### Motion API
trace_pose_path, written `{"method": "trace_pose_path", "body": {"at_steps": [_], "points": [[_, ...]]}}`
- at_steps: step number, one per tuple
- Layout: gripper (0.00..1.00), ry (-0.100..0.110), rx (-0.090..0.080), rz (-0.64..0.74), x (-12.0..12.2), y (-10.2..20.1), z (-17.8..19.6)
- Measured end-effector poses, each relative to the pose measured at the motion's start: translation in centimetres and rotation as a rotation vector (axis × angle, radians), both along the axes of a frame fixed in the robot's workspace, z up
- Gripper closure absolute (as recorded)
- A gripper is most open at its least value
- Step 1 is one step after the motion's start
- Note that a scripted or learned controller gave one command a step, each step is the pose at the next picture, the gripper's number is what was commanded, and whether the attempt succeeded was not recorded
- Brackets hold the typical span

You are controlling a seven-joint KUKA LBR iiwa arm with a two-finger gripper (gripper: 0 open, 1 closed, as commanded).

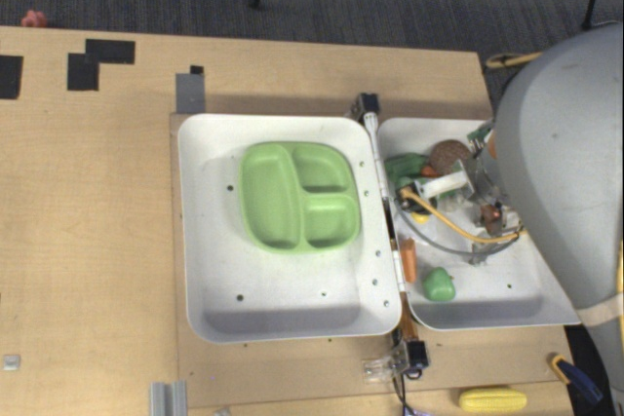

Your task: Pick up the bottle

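Wooden bench [88, 239] supports two white bins. Left bin [210, 297] contains a green divided tray [297, 197]. Right bin [487, 302], adjacent to it, holds cluttered items: a green object [438, 284], an orange object [409, 259], a brown object [449, 152]. No bottle can be identified with certainty. Gripper [478, 200] sits over this clutter beneath the grey arm [565, 180].

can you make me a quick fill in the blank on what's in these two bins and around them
1. The green divided plate lies in the ____ bin of the camera view.
2. The plate has ____ compartments.
3. The small green object near the right bin's front is ____ in colour.
4. The yellow corn cob lies on the ____, outside both bins.

Missing words: left; three; green; bench
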State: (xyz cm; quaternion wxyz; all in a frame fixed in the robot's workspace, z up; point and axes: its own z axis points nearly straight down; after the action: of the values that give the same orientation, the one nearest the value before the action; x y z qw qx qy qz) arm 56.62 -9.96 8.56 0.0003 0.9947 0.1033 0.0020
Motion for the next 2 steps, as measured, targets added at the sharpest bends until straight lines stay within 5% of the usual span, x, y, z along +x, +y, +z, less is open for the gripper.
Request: {"method": "trace_pose_path", "body": {"at_steps": [1,2], "points": [[0.00,0.003,0.003,0.030,-4.7,9.9,9.9],[0.00,0.003,0.001,-0.001,1.9,6.8,18.2]]}}
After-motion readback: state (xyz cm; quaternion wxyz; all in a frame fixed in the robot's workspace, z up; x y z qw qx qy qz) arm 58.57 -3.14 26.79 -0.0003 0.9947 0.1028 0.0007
